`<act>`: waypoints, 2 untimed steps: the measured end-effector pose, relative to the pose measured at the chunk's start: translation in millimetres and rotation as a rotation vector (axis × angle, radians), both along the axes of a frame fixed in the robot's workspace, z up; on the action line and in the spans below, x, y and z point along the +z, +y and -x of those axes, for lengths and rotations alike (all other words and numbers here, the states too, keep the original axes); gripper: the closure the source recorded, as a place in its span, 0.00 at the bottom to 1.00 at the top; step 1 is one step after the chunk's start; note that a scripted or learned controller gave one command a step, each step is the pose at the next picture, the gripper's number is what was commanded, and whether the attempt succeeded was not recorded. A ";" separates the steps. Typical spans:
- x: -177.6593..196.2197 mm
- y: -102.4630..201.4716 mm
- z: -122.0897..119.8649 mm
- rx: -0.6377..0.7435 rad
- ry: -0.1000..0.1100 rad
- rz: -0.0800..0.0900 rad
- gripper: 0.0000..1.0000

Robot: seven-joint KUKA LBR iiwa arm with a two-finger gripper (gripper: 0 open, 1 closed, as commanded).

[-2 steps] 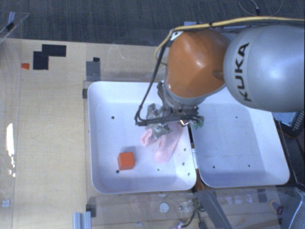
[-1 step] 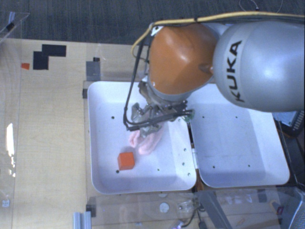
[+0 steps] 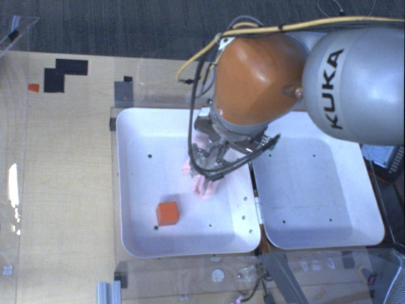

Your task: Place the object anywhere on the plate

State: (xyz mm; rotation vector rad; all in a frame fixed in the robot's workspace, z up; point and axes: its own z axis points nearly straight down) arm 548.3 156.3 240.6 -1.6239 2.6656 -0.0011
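A: Starting nearest: small orange-red cube (image 3: pixel 168 213), likely foam or light plastic, sits near the front of the left shallow white bin (image 3: pixel 136 189), standing free. Looks light, stiff, flat-faced; take it across two opposite sides.

B: Hand (image 3: pixel 209 166)?

A: Behind the cube, well apart, low over something pale pink (image 3: pixel 201 183), possibly the plate, too hidden to tell. Fingers can't be judged. Grey cabling loops around it.

B: Obstacles?

A: Nothing around the cube. Right white bin (image 3: pixel 319 198) beyond, on the wooden bench (image 3: pixel 57 170).
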 end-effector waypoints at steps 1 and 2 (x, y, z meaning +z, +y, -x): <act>-55.1 -48.8 -44.8 0.008 0.009 0.005 1.00; -34.3 -79.7 -25.4 0.035 0.004 0.005 1.00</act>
